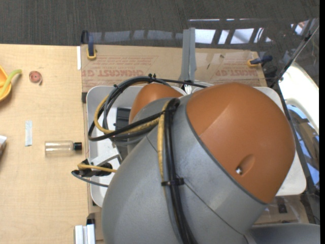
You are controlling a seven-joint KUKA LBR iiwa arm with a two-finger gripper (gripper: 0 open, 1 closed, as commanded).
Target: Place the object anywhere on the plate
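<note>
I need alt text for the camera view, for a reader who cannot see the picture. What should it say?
A large grey and orange robot arm with black and yellow cables covers most of the white bins on a wooden bench. Left of the bins lie a small clear bottle with a black cap and a small red disc; brown cardboard stands behind.

1 camera above, slanting down, close behind the arm [203, 177].

Cardboard sheet [152, 67] behind the bins, faint reddish upside-down print, too blurred to read
</note>
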